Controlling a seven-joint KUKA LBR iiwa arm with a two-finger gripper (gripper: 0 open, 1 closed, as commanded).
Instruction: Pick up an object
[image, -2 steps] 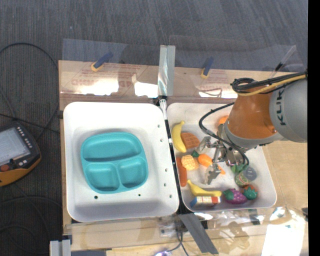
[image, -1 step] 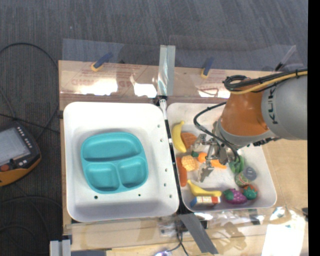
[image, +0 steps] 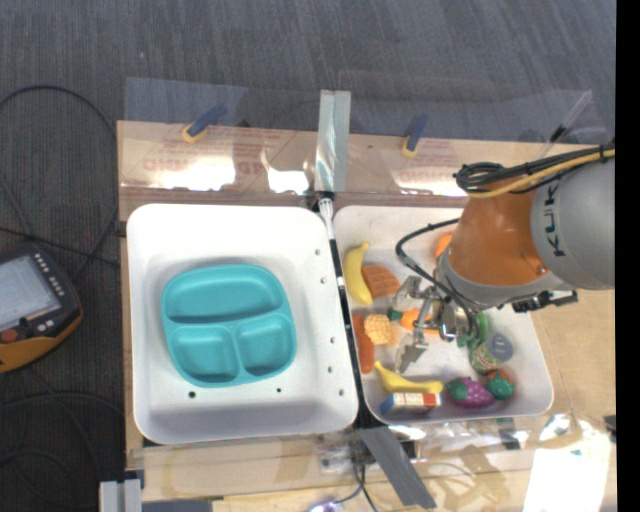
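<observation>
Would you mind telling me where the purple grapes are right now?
In the camera view, the purple grapes lie in the right bin, near its front right corner, between the lower banana and a red-and-green toy.

Two bins sat side by side: the left bin (image: 150, 250) held a tray (image: 230, 322); the right bin (image: 535, 385) held food. A banana (image: 357, 273) lay far left, another banana (image: 405, 380) near, grapes (image: 470, 393) to its right. The gripper (image: 425, 325) hung between them.

The two white bins (image: 240, 225) looked like smooth, faintly glossy plastic, and so did the teal tray (image: 230, 322). The toy bananas (image: 357, 272) right of that tray were shiny. Around the bins, the bench (image: 150, 170) looked like matt brown board.
</observation>
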